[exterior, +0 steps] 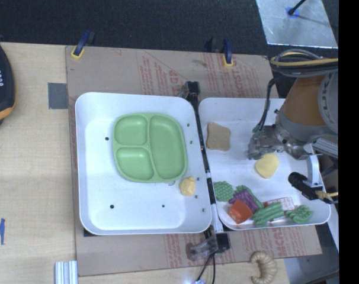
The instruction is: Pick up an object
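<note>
Pale-yellow lump [266, 166] lies in the right bin [239, 108], at five o'clock of the gripper [257, 148], whose opening cannot be determined; nothing is lifted, so the pick remains undone.

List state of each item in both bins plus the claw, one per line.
green divided plate: flat in the left bin, compartments bare
small yellow piece: loose in the left bin, off the plate's corner
tan bread slice: flat in the right bin
pale yellow lump: on the right bin floor, just below the claw
toy food pile: heaped at the right bin's near edge
claw: low over the right bin
</note>
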`<state>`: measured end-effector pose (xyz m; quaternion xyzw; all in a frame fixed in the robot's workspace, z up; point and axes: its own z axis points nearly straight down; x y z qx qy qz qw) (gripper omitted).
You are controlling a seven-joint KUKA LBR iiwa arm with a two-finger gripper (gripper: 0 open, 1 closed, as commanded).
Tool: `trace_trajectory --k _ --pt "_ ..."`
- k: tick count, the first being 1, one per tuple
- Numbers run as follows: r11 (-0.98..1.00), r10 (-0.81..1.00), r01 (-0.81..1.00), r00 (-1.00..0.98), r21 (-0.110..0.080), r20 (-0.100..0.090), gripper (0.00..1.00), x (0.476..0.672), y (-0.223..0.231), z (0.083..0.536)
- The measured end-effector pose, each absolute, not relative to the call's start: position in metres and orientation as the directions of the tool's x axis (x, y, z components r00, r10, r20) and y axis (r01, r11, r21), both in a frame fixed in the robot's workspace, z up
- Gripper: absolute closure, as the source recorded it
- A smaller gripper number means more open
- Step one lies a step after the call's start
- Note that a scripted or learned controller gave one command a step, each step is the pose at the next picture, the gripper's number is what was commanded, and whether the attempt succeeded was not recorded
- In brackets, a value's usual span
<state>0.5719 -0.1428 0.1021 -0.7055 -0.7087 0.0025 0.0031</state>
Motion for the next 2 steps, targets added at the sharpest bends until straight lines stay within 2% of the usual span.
trace_trajectory --k 1,2 --pt "0.005 1.0 1.0 -0.005 -0.008 0.001 0.0 0.572 -0.143 0.102" --pt "0.002 1.0 1.0 -0.002 0.0 -0.001 0.0 0.586 -0.192 0.117"
